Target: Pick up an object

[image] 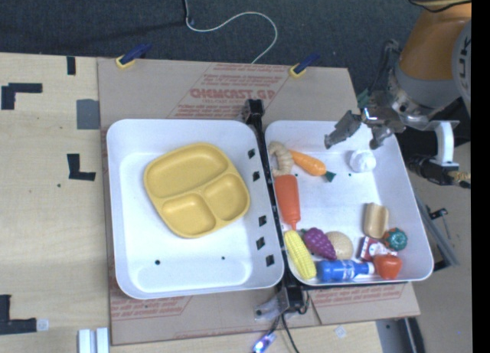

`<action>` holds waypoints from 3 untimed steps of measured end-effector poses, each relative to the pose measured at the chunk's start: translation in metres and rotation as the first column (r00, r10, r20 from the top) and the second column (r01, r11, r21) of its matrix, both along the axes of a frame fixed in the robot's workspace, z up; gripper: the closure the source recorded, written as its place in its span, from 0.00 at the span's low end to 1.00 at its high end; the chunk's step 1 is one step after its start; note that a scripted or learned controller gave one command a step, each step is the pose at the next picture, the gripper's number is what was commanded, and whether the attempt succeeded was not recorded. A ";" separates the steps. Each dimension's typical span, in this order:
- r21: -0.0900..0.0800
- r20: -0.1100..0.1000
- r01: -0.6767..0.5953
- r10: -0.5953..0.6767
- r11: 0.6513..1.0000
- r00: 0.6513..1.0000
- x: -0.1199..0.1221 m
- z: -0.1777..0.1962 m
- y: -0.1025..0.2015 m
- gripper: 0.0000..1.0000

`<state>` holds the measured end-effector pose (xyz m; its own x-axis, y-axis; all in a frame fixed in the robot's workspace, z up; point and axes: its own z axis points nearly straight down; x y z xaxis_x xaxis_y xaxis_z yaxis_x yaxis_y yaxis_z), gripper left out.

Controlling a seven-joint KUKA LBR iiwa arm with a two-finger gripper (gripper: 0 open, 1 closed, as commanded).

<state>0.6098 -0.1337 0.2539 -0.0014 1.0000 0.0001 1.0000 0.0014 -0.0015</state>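
White knob-like piece sits near the right bin's far edge, just below the gripper, whose fingers are spread with nothing between them.

Being small and rounded, it could squirt sideways from a slightly off-centre close; the carrot nearby might get nudged, or a finger could catch the bin wall.

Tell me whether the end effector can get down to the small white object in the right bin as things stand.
Probably yes: the end effector hangs just above the small white object, which lies apart from the carrot with nothing over it.
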 end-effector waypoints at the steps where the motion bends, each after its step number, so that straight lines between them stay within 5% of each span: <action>1: 0.002 -0.005 0.001 -0.001 1.000 1.000 -0.100 0.011 0.036 0.00; 2: 0.000 -0.002 -0.001 0.001 1.000 1.000 -0.096 0.020 0.035 1.00; 3: 0.003 -0.005 -0.009 0.009 1.000 1.000 -0.121 -0.004 0.141 1.00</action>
<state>0.4887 0.0073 0.2495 -0.0107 0.9999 0.0033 0.9999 0.0107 -0.0069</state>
